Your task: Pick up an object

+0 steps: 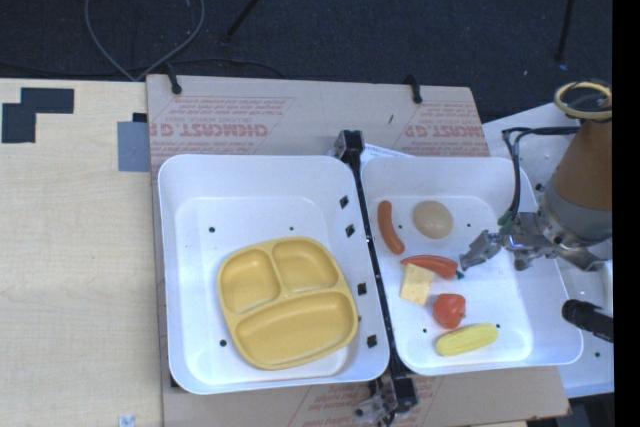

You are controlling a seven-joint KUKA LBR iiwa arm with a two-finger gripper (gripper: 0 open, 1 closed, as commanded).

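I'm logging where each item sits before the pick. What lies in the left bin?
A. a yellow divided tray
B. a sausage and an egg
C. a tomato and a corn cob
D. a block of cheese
A: the yellow divided tray lies in the left bin, while the food items, such as the sausage and corn cob, sit in the right bin.

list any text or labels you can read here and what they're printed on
"CHEMCRZT GP", roughly, in red on the cardboard behind the left bin; it shows upside down and blurred, so the letters are uncertain.
The same print again on the cardboard behind the right bin.
Red print on the cardboard's front edge: too blurred to read.
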